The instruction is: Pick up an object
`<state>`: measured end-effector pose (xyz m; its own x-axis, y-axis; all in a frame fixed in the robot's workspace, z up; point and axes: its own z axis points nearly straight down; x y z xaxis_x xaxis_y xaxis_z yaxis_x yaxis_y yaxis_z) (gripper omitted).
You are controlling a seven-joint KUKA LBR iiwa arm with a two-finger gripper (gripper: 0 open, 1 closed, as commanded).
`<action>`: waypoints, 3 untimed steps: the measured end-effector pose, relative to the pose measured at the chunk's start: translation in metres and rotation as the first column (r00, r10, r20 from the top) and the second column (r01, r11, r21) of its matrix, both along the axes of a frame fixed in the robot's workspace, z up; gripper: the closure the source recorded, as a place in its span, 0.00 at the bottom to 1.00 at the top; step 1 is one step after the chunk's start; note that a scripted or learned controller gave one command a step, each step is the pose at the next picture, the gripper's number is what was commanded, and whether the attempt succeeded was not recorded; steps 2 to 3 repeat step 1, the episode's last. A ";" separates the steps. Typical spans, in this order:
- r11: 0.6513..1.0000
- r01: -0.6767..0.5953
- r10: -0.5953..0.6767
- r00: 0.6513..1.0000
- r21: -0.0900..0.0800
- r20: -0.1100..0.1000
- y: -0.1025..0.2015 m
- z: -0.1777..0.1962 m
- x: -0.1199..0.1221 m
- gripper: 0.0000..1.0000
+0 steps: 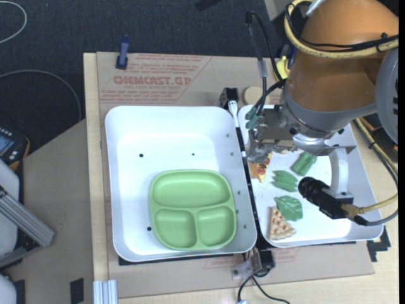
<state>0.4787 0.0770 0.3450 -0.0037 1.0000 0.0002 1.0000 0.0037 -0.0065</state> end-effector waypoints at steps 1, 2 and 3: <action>1.000 0.002 -0.002 1.000 0.000 0.007 -0.002 0.013 0.001 1.00; 1.000 0.002 -0.002 1.000 0.000 0.007 -0.002 0.013 0.001 1.00; 1.000 0.002 -0.002 1.000 0.000 0.007 -0.002 0.013 0.001 1.00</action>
